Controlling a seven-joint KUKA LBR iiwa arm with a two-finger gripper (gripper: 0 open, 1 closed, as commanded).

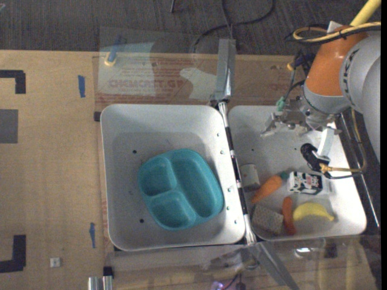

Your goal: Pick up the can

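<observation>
1. The small white can with dark printed label [304,182] is seen lying in the right white bin [357,222], between an orange carrot [268,188] and a yellow banana [313,211].
2. The hand [289,124] hovers near the bin's far end; whether it is open cannot be told.
3. The hand should be centred over the can, clear of its neighbours, before descent.

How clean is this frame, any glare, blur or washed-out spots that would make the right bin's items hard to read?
Camera view: soft throughout, small items in the right white bin lack crisp edges; the yellow banana and orange carrot read by colour, the small white printed item stays unclear. Clear plastic sheet beyond the bins shows pale glare. Teal divided tray is evenly lit, faint shadow.
</observation>
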